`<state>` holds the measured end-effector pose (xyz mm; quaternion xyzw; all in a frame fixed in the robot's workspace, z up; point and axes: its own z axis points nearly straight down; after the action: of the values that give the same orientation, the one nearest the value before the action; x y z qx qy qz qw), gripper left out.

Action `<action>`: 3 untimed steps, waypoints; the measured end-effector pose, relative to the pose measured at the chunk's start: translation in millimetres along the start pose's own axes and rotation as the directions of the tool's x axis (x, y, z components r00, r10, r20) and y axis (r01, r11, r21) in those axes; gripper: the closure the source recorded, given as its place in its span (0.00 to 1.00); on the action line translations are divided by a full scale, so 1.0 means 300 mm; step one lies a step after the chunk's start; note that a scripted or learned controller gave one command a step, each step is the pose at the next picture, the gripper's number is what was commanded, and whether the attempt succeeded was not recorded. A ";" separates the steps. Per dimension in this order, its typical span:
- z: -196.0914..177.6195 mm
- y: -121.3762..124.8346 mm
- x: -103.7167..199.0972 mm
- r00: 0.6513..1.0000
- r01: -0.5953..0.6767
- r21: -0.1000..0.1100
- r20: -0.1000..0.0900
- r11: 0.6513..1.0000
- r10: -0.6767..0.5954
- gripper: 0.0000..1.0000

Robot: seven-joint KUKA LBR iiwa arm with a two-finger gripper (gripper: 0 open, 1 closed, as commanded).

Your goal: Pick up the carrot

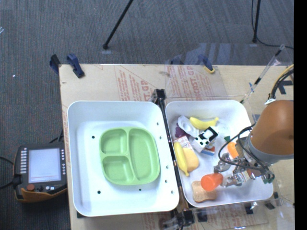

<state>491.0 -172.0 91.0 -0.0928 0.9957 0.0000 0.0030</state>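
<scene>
The gripper (229,175) hangs beside the carrot (211,181) — fingers' state I cannot tell — so a badly centred squeeze might roll it against the bread (202,193).

Dark grey carpet (38,28) surrounds the wooden bench (124,83); tripod legs (120,20) stand behind.

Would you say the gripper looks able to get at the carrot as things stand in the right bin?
Probably yes. The carrot lies on top near the right bin's front, nothing covers it, and the gripper is already right beside it.
</scene>
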 end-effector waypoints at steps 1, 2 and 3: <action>0.013 0.004 0.005 1.000 0.001 -0.003 -0.006 1.000 -0.001 0.00; 0.013 -0.033 -0.045 0.952 -0.306 -0.001 -0.005 0.952 0.306 0.00; 0.011 -0.167 -0.164 0.837 -0.547 0.001 -0.003 0.837 0.547 0.00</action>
<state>548.8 -212.2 88.0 0.1950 0.9808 0.0005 0.0012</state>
